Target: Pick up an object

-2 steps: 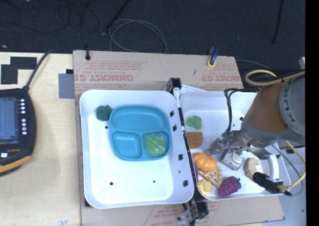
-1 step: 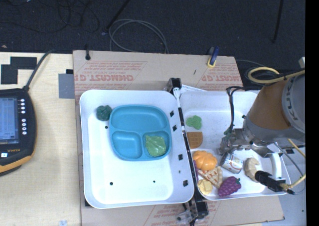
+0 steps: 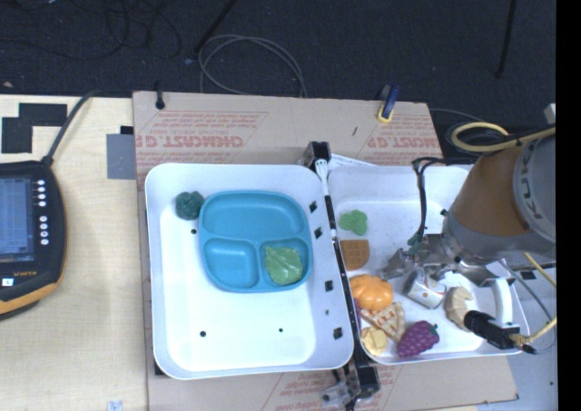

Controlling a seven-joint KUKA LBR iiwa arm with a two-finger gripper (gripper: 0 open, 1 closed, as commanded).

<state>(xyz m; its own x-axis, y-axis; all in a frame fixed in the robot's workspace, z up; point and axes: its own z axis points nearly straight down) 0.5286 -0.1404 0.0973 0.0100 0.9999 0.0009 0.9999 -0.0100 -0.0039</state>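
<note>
The gripper (image 3: 410,266) hangs low in the right bin (image 3: 390,184), just beside the orange fruit (image 3: 370,291); how it stands I cannot tell. The fruit looks light, smooth and round, probably slippery, so grasp it across its widest middle.

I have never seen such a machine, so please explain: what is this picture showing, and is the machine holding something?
One camera looks down at a slant on a bench with two white bins. The grey and orange robot arm reaches in from the right; its hand is low in the right bin, among toy foods: an orange, purple grapes, a green piece. I cannot tell if it holds anything. The left bin has a blue divided plate with a green leaf.
</note>
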